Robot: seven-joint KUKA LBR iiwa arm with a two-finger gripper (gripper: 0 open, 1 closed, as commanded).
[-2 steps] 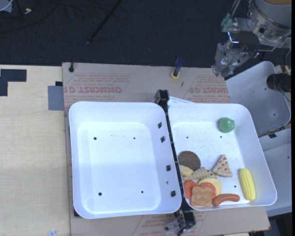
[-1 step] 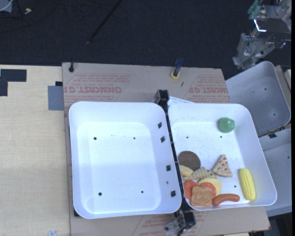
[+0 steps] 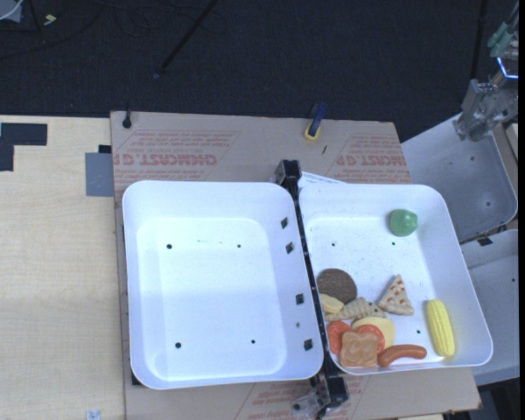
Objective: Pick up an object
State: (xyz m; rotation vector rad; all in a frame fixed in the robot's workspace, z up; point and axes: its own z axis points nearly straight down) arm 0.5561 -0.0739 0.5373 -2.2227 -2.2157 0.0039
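- The pincer [image 3: 506, 46] hung at the upper right, away from both bins; its state could not be told.
- Toy foods, including a corn cob [image 3: 440, 327], lay in the right bin [image 3: 367, 201].

Two white bins sit side by side on a cardboard sheet [image 3: 245, 151], the left bin [image 3: 140, 278] touching the right bin [image 3: 459, 252]. A blue-and-yellow clamp [image 3: 314, 122] grips the sheet's far edge. Dark patches [image 3: 17, 143] mark the wooden bench [image 3: 44, 278] left of the sheet.

left bin [image 3: 149, 234] open | right bin [image 3: 350, 208] upper half open | toys [image 3: 367, 322] crowd near edge
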